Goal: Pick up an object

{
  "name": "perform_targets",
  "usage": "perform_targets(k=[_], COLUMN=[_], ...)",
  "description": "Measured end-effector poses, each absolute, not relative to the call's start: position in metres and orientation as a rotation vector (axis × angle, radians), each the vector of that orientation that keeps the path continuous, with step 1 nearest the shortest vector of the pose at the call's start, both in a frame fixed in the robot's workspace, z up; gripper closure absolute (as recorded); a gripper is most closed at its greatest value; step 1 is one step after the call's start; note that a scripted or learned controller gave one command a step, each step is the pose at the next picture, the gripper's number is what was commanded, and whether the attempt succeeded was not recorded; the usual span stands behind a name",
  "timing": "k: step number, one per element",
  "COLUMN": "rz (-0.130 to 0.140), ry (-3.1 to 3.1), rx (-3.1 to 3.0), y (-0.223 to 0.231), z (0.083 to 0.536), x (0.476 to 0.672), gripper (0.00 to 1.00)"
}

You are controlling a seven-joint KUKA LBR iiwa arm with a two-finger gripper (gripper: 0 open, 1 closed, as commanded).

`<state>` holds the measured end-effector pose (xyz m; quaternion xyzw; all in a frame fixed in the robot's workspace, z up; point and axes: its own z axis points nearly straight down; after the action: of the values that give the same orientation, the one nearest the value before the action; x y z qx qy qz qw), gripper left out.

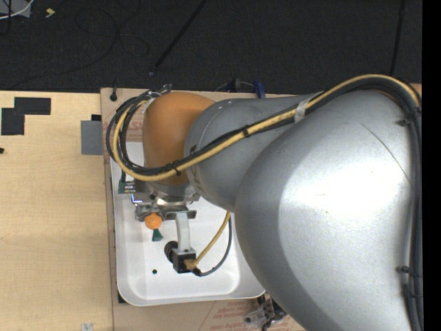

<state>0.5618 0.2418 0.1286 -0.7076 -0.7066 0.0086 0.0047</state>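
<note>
My arm reaches over the left white bin (141,289) and hides most of it. The gripper (157,209) hangs below the orange wrist band, low over the bin's left half. A small orange object (152,221) lies right at the gripper's lower edge, with a small dark green piece (157,235) just below it. I cannot tell whether the orange object is between the fingers. Another bit of green (127,185) peeks out at the bin's left wall beside the wrist.
A tiny dark speck (154,272) lies on the bin floor near the front. The bench's pale wooden top (48,219) stretches left of the bin. The arm's grey body covers the right side of the bench.
</note>
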Motion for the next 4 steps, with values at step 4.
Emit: perform_targets(k=[4], rz=[-0.004], ry=[-2.225], rx=[-2.219], y=[0.243], z=[0.220], x=[0.645], gripper=[1.00])
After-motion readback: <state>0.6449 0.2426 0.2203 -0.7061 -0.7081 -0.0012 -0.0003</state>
